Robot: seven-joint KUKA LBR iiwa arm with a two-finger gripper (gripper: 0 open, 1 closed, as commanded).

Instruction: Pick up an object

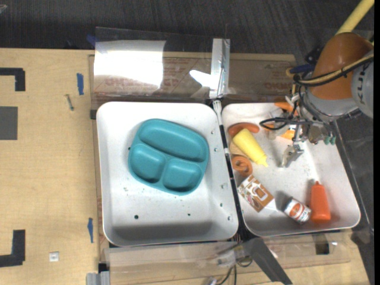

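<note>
The right bin [341,165] holds several objects. A yellow squeeze bottle [249,147] lies at its left, with a red-orange curved piece [243,127] above it and an orange ring [240,162] below it. A brown packet [255,193], a small white and red can [297,210] and an orange bottle [320,201] lie along the near side. My gripper [292,156] hangs low over the bin's bare middle, right of the yellow bottle and apart from it. A small orange item [287,134] sits just behind the gripper, partly hidden by cables.
The left bin [113,206] holds a teal divided plate [168,155]. A metal divider [219,70] stands at the back between the bins. The arm's orange band [338,55] and cables overhang the right bin's far right corner.
</note>
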